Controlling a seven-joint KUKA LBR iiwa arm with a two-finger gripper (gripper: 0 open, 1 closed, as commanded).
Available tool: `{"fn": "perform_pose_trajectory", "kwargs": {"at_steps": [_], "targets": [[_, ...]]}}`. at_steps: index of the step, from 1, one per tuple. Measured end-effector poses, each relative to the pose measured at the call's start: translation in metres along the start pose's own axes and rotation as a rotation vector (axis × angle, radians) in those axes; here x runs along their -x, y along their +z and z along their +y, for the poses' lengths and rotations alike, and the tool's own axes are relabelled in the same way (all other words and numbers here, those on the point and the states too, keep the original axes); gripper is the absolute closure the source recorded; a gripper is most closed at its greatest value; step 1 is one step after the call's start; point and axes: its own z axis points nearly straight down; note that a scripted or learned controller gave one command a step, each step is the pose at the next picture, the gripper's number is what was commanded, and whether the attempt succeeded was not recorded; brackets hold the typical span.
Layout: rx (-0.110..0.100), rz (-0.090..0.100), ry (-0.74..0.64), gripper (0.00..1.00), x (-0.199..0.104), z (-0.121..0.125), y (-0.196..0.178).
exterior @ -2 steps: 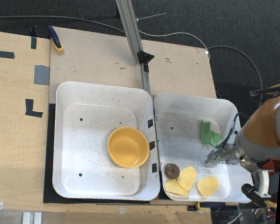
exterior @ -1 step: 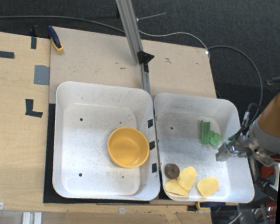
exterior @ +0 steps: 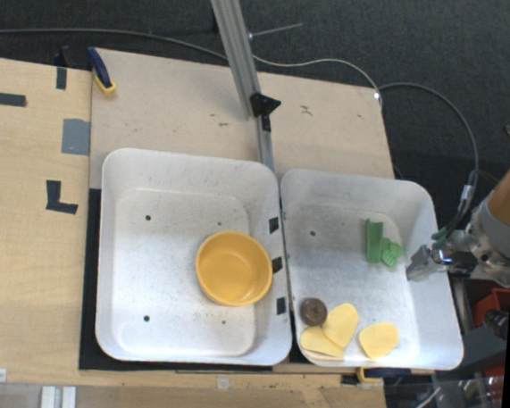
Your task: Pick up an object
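I've got the gripper (exterior: 422,262) hanging over the right bin's (exterior: 417,201) 3 o'clock rim, nothing between it and any object; can't tell its finger state from here. Nearest pick looks like the green block (exterior: 380,244), just beside at its 9 o'clock: I'd centre over it and come straight down clear of the wall. Same bin, 6 o'clock end: brown disc (exterior: 314,311) and yellow pieces (exterior: 343,331), crowded together. Left bin (exterior: 128,222) holds a yellow bowl (exterior: 233,268).

Arm (exterior: 506,200) cut by the right edge; gripper (exterior: 427,260) too small to read.
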Motion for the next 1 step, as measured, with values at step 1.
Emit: {"fn": "perform_pose_trajectory", "kwargs": {"at_steps": [1], "targets": [[0.0,0.0,0.0,1.0,-0.0037,0.0021,-0.0428]]}}
